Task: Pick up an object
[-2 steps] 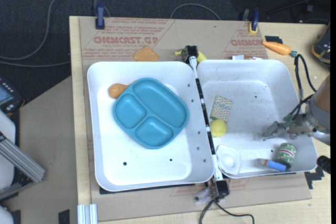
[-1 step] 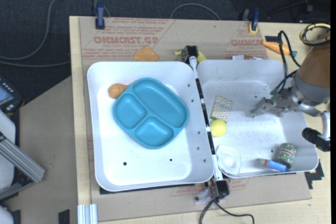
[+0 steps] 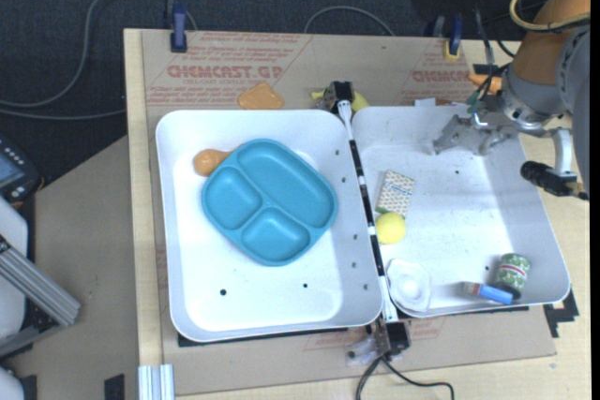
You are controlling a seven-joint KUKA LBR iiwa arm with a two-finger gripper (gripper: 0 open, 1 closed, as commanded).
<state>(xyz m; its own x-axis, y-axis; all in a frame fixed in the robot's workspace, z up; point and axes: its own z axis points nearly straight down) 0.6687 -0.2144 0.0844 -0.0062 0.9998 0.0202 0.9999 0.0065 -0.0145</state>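
Nearest the lens, a white cup (image 3: 409, 282), blue marker (image 3: 489, 292), green roll (image 3: 513, 269), yellow ball (image 3: 390, 227) and patterned packet (image 3: 396, 192) lie ungrasped in the right bin (image 3: 525, 201), while the gripper (image 3: 466, 134) hovers spread and empty near the far rim, so picking remains undone.

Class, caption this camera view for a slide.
Gripper hovers over the right bin; blue tray lies in the left bin.

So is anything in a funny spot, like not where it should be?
Yes. An orange thing and a small yellow and black thing lie on the bench behind the bins, outside them. In the left bin, the blue divided plate sits crooked, partly covering an orange object. Nothing looks spilled or broken.
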